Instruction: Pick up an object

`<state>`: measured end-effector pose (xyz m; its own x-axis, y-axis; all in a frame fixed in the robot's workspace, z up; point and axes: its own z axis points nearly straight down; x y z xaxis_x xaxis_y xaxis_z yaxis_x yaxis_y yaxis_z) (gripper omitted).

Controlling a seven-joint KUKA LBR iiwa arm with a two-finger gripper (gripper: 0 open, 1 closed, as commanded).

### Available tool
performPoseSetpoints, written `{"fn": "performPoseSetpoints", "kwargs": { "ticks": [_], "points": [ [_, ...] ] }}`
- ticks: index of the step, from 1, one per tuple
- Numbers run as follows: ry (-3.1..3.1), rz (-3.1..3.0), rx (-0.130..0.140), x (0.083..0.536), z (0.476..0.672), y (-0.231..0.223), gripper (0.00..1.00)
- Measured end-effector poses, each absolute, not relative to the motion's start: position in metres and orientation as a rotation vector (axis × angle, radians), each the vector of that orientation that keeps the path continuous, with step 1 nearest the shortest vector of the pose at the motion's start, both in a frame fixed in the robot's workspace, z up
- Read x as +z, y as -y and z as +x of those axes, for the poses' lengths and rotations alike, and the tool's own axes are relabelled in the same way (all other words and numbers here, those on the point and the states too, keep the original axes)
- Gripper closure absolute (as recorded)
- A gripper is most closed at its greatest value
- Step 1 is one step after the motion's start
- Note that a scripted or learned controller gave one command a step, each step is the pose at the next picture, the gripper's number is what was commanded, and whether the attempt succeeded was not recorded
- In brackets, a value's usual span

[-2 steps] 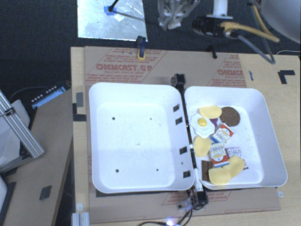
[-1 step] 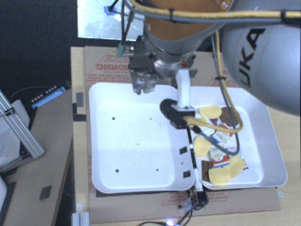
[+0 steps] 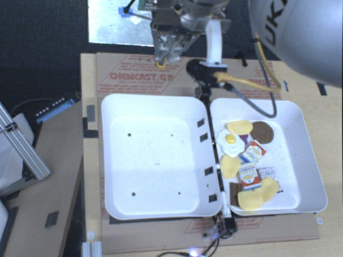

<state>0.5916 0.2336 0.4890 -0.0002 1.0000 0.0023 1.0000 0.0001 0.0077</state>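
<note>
My gripper (image 3: 167,51) hangs high above the cardboard behind the left bin (image 3: 115,159), well away from the objects. A small yellow speck shows at its lower tip; I cannot tell what it is. The right bin (image 3: 303,143) holds a pile of toy food: a fried egg (image 3: 230,141), a brown round cookie (image 3: 262,133), a yellow slice (image 3: 239,126), several small printed packets (image 3: 253,153), yellow chips (image 3: 250,199) and a dark brown bar (image 3: 234,191).
A black clip strip (image 3: 211,149) runs between the two bins. A yellow and a grey cable (image 3: 252,84) hang from the arm over the right bin's back edge. An aluminium frame (image 3: 21,149) stands at the left.
</note>
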Motion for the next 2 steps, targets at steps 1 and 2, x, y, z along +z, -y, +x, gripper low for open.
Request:
{"fn": "performPoseSetpoints", "kwargs": {
  "ticks": [1,2],
  "points": [
    [-2.219,2.217,0.013,0.538,0.646,-0.234,1.0],
    [-2.233,2.212,0.008,0.538,0.528,-0.236,1.0]
  ]
}}
